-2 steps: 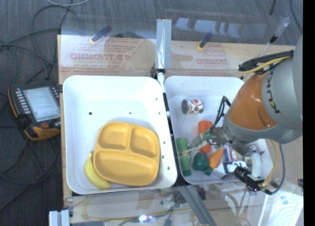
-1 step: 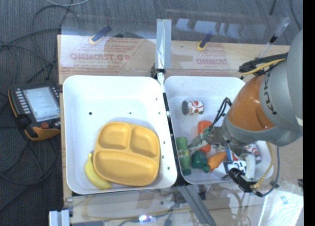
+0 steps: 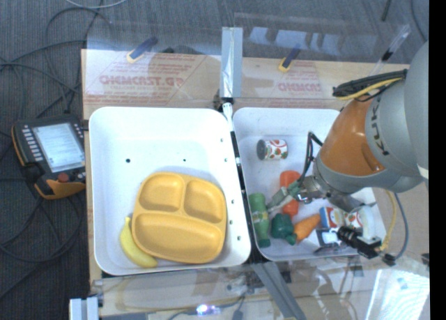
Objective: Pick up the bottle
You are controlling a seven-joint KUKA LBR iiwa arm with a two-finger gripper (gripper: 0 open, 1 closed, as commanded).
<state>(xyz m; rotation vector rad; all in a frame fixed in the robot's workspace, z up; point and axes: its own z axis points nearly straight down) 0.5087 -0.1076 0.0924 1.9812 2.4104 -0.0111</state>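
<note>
Reaching in from the right, the grey KUKA arm (image 3: 390, 144) with its orange band hangs over the right white bin (image 3: 327, 120), and the gripper (image 3: 291, 196) sits low among the clutter in the bin's near half. Whether the pincer is wide or narrow cannot be told — the metal parts there blur into the toys around them, and nothing is clearly seen between them.

The green bottle (image 3: 259, 219) lies along the right bin's left wall, near the front corner, just left of the gripper and apart from it as far as can be seen. Beside it sits a dark green vegetable toy (image 3: 281, 228), touching or nearly touching an orange carrot (image 3: 306, 226). A red-orange piece (image 3: 289, 180) lies just above the gripper. A small can (image 3: 272, 149) with a red and white label lies on its side further back, well apart from the rest. A blue-and-white carton (image 3: 334, 219) sits under the wrist, partly hidden.

In the left white bin (image 3: 139, 130) — a yellow divided tray (image 3: 181, 217) turned upside down, with a banana (image 3: 132, 245) tucked against its near-left edge. A teach pendant (image 3: 52, 151) lies on the floor, left of the bench.
</note>
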